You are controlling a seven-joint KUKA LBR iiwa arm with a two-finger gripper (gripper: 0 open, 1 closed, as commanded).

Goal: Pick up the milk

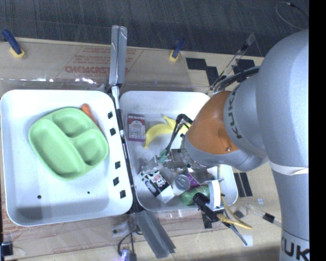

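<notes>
Beside the gripper [176, 165], the milk carton [156, 184] looks like printed glossy paperboard; left of it, a matt green plastic divided plate [69, 141] and smooth white plastic bin [22, 189].

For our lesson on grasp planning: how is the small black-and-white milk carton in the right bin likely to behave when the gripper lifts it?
The milk carton looks boxy with flat faces, so it probably won't roll. It lies tilted against the bin wall beside a can, so it may pivot or slide if nudged. It seems small, likely light, and thin walls might dent under a firm squeeze.

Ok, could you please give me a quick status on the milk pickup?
Gripper low in right bin. Black-and-white milk carton lying beside it, ungrasped. Yellow banana, green item crowd nearby.
</notes>
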